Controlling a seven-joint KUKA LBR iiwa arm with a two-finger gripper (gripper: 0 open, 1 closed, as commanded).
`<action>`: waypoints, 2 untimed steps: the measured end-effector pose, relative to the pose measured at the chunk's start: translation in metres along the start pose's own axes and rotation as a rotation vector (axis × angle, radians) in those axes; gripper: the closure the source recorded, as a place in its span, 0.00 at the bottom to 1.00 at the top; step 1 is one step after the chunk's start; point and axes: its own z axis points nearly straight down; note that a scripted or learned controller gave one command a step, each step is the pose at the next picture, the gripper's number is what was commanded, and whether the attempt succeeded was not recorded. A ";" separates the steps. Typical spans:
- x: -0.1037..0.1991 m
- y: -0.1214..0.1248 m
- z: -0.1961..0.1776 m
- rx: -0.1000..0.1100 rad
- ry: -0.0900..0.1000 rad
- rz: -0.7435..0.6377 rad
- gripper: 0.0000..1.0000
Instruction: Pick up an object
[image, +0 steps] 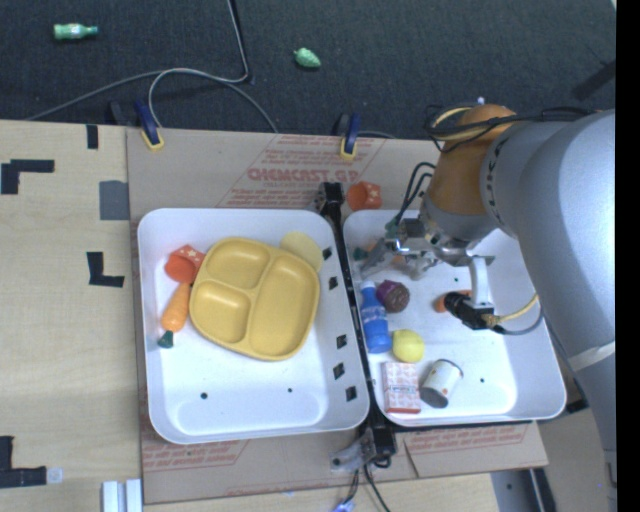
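below the orange band of the arm (560, 200), the end effector (400, 250) is seen low over the far left part of the right bin (520, 390). whether it is open or closed cannot be told, because its tip is lost among dark metal parts and cables. nothing is seen to be gripped by it.

several things that could be picked are placed in the same bin. just below the end effector a dark purple round object (395, 296) is lying, and beside that, to the left, a blue bottle (373, 320) is laid along the bin wall. further below, a yellow ball (408, 346) is found, then a small red and white box (401, 386) and a grey cylinder (440, 381) near the front rim, side by side. to the right of the end effector a small orange piece (441, 302) is seen next to a black cable end.

well to the left of the end effector, in the left bin (250, 410), a yellow divided plate (254, 298) is placed. a pale yellow object (301, 247) is partly covered by its far edge. left of the plate a red object (182, 263) and a toy carrot (175, 310) are lying. beyond the end effector, on the bench (60, 330) outside the bins, a small orange object (363, 194) is set.
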 end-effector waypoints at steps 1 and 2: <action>-0.002 0.026 -0.030 0.000 0.000 0.000 0.00; -0.011 0.031 -0.005 -0.006 0.002 -0.002 0.00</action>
